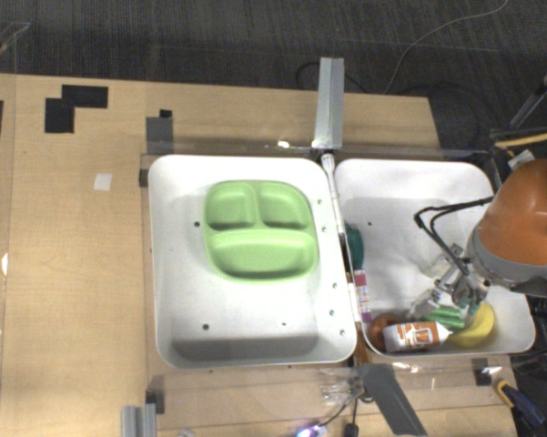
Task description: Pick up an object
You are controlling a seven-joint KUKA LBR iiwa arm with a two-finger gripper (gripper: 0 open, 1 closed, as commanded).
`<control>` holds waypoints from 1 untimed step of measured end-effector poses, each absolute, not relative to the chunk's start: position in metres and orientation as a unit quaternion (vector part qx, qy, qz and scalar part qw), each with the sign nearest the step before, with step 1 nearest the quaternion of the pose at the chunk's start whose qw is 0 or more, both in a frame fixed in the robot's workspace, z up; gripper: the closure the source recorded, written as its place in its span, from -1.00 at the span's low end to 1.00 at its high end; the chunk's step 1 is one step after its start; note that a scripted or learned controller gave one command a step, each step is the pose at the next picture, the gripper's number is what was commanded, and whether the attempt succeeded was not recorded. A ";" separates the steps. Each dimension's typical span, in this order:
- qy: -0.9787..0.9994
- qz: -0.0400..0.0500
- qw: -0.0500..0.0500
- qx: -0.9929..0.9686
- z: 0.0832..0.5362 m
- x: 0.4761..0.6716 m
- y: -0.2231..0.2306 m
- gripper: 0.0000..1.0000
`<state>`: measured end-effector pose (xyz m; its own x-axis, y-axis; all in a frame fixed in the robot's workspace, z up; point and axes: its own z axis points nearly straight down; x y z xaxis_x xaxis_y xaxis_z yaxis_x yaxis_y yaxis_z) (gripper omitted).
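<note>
Two white bins [177, 244], one green tray [258, 228], one banana [476, 328] (yellow), one bottle [410, 335].

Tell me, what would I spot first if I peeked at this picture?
Probably the bright green divided plate, lying alone in the middle of the left bin. Next, the arm's big orange band at the right edge, above the right bin. Below it, in that bin's near corner, a yellow banana lies beside a brown bottle.

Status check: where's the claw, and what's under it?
Claw low in right bin, near front corner. Banana, bottle, green item crowded beneath. Green tray alone in left bin.
</note>
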<state>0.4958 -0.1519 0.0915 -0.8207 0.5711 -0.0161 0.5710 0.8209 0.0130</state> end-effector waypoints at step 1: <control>0.954 0.005 0.007 0.300 0.100 0.497 -0.151 1.00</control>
